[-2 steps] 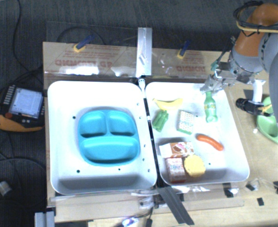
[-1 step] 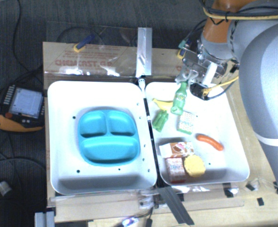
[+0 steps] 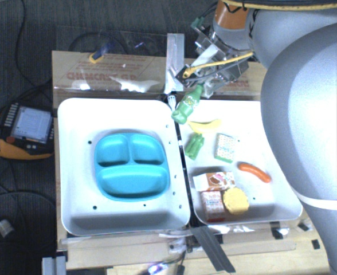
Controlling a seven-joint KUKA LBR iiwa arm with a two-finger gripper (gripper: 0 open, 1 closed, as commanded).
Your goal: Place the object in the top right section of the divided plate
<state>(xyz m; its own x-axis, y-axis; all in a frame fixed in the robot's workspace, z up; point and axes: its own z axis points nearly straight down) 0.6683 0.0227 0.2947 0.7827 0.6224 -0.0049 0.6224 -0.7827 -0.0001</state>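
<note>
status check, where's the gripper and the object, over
Gripper at right bin's top-left, green bottle hanging from it. Blue plate in left bin, nothing on it. Path clear.

One fixed camera looks down on the bench from above, tilted slightly so the far edge of the bench sits toward the top of the frame. It stands far enough back to take in both white bins whole: the left bin [image 3: 71, 153] fills the centre-left, the right bin [image 3: 283, 208] the centre-right. Dark floor shows along the left side and top. The grey arm [image 3: 306, 96] looms large at the right, close to the lens.
</note>
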